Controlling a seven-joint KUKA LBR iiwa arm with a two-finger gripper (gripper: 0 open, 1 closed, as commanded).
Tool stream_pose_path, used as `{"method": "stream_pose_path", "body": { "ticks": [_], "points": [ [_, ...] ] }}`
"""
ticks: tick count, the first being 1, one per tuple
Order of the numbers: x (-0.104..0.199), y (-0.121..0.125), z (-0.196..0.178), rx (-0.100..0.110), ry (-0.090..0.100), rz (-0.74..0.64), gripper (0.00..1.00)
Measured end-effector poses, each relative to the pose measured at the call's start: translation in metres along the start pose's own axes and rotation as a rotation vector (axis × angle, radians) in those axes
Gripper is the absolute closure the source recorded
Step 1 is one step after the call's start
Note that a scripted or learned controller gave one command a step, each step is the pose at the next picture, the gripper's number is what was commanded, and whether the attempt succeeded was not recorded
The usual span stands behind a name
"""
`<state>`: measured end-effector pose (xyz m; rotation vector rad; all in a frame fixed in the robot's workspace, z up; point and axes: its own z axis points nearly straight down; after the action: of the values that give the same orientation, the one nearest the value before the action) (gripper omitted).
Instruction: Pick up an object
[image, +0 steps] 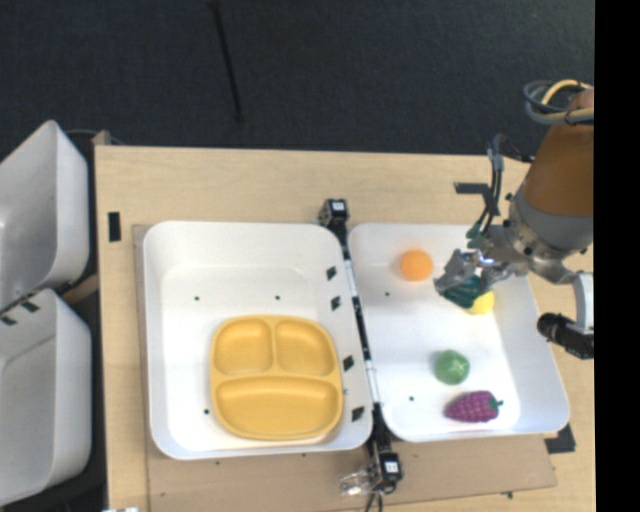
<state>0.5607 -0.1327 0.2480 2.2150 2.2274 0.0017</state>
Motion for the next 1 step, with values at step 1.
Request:
{"method": "stream_pose_path", "body": {
  "ticks": [1],
  "points": [
    [0.0539,-0.0021,-0.0067,0.001,0.001,0.000,1.00]
  ]
}}
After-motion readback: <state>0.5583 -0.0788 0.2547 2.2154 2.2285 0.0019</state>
